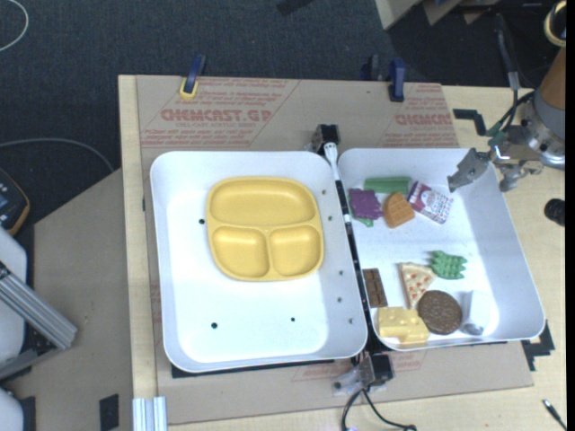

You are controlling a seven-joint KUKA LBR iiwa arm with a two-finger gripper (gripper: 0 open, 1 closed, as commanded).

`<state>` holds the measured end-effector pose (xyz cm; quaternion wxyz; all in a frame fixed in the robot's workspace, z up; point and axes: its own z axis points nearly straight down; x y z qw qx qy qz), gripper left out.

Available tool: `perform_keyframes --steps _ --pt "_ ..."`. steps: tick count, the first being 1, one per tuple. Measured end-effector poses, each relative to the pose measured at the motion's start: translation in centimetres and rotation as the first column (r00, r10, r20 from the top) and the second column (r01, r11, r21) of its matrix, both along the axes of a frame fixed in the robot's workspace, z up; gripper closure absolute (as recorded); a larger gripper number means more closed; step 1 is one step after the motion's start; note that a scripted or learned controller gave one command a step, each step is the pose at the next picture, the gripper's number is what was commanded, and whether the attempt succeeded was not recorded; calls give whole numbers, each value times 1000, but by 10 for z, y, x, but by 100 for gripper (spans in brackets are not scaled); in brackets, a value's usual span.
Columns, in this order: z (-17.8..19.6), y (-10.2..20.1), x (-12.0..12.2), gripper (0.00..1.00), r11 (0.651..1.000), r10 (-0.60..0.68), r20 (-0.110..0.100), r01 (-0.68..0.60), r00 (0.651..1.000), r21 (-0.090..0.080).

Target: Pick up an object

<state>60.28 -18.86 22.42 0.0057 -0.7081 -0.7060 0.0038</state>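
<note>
1. My claw [485, 171] hangs over the far right corner of the right bin [517, 241], its two fingers spread apart with nothing between them; I hold no object.
2. My arm reaches in from the right, wrist bent so the claw tips down and leftward toward the bin's contents; it sits above the bin's far rim, and I cannot tell how high it stands off the floor of the bin.
3. The pickable things all lie in the right bin, loose and well spaced, which I judge leaves room for my fingers; at the far end, a green piece [386, 184], a purple piece [365, 204], an orange piece [398, 209] and a small wrapped packet [432, 203] cluster close together.
4. The packet is the thing nearest my claw, just to its left; I judge it the likeliest target, though the orange piece touches or nearly touches it.
5. At the near end, a pizza slice [415, 282], a green toy [447, 264], a brown round cookie [439, 312], a yellow cheese block [402, 324] and a dark bar [374, 286] lie apart from my claw.
6. The left bin [180, 268] carries a yellow divided plate [265, 226]; it lies flat, well away from my reach, on the table [135, 151].
</note>
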Motion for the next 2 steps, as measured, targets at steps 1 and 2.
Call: perform_keyframes --steps 1,2 --pt "9 1 3 0 1000 3 15 -3 1000 -3" --pt "-33 2 1 0 1000 3 9 -3 1000 -2"
